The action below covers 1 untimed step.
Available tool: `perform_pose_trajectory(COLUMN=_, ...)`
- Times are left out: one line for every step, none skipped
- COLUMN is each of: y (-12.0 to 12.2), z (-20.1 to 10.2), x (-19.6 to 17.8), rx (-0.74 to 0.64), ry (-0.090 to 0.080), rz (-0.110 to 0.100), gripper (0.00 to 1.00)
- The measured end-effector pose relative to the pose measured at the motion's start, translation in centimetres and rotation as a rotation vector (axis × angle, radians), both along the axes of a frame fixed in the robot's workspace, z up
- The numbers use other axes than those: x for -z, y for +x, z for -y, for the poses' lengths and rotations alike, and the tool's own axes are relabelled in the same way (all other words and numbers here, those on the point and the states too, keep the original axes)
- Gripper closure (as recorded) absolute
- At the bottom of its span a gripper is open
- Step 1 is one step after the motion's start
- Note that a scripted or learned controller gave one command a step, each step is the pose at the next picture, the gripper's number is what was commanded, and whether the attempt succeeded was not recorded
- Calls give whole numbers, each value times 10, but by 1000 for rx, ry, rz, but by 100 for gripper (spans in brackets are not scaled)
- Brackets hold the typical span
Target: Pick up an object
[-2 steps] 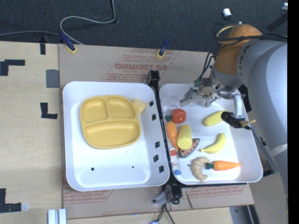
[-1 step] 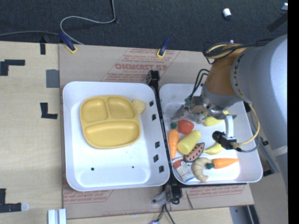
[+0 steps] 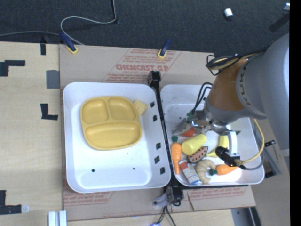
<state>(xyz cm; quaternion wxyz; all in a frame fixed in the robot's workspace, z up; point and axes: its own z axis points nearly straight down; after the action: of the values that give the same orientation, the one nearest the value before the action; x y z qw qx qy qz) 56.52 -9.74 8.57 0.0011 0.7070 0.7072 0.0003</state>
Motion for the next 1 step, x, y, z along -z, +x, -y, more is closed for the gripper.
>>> perform_pose_trajectory(y=0, z=0, x=-10, rx=0, ry=1, rz=0, gripper=100)
